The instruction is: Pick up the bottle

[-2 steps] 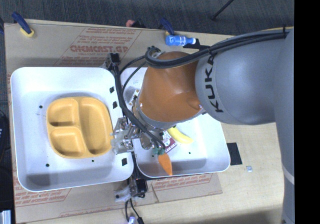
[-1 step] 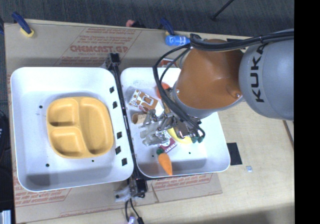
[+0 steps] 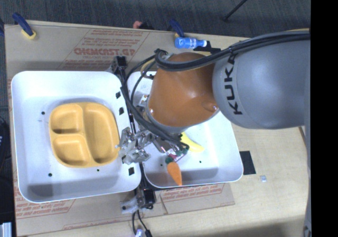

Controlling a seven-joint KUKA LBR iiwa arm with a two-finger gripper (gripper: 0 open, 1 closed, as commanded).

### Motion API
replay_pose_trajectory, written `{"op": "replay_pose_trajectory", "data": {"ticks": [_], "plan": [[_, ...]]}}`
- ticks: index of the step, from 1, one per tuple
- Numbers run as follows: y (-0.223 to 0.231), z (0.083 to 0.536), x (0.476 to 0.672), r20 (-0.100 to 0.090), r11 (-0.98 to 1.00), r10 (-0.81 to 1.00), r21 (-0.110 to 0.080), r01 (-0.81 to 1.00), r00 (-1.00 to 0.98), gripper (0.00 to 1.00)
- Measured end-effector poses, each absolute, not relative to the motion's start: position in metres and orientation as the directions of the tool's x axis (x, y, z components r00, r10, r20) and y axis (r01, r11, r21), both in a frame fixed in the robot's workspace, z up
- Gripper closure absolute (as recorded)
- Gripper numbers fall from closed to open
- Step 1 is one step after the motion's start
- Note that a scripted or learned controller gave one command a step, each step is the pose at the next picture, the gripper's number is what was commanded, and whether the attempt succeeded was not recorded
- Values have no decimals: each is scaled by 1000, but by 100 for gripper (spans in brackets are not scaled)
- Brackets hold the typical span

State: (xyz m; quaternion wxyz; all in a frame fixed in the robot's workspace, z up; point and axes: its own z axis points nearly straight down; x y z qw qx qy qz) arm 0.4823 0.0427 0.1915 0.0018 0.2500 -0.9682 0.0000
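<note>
While arm (image 3: 211, 93) covers most of right bin (image 3: 229, 164) | carrot (image 3: 175, 173) half-hidden | gripper (image 3: 136, 148) jaws: cannot tell

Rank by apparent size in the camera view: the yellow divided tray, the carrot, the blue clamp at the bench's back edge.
1. Yellow divided tray, by far the largest.
2. Carrot and blue clamp: they look alike in size, and the arm hides part of the carrot's top, so I won't rank them.

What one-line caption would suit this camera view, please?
Arm reaches over right bin; gripper beside yellow tray.
</note>
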Motion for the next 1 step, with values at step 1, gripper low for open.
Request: {"op": "replay_pose_trajectory", "data": {"ticks": [1], "plan": [[-30,283,495,-1,851,-524,-3,-524,-851,100]]}}
